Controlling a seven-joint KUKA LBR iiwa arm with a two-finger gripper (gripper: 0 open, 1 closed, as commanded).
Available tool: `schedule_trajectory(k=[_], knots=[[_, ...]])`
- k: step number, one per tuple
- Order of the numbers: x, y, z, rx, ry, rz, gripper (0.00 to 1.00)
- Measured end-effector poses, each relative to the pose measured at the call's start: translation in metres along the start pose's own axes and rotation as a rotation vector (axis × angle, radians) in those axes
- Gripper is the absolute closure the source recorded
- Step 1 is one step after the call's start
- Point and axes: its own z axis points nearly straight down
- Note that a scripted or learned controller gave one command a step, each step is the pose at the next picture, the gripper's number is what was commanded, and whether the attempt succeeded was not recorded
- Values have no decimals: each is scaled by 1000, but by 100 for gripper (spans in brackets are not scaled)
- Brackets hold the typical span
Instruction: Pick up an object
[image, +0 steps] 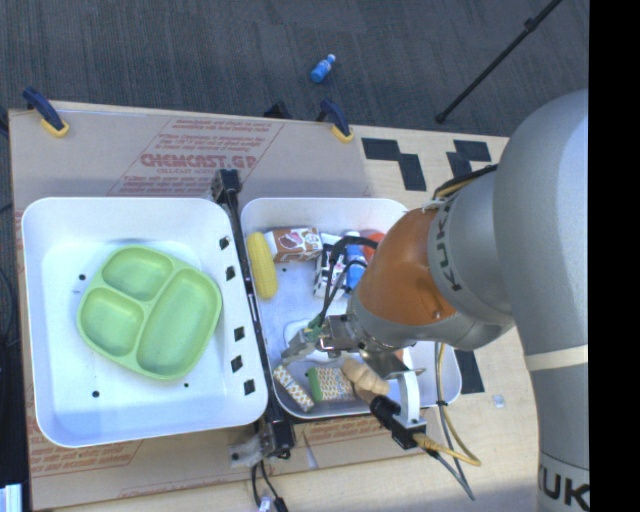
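In the right bin (262, 300), near its front wall, lies the clutter we take as the likeliest quarry: a small green item (327, 383) beside a patterned packet (292, 385) and a tan, bread-like piece (362, 377). Further back along the bin's left wall we note a yellow corn cob (263, 265), with a brown-and-white packet (297, 242) just beside it. The gripper (318, 342) sits low over the front cluster, under the orange wrist; we cannot tell whether it is spread or closed, and we see nothing held in it. Our judgement: the descent is under way and the grasp not yet made. To do it well, we would centre on one item, not the seam between neighbours, and stay off the bin wall. The left bin (40, 300) holds a green divided plate (150, 312), well apart.
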Motion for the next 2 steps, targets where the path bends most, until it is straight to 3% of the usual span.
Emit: schedule_trajectory(k=[1,2], knots=[[-5,88,0,-1,0,4,0],[2,68,0,2,0,3,0]])
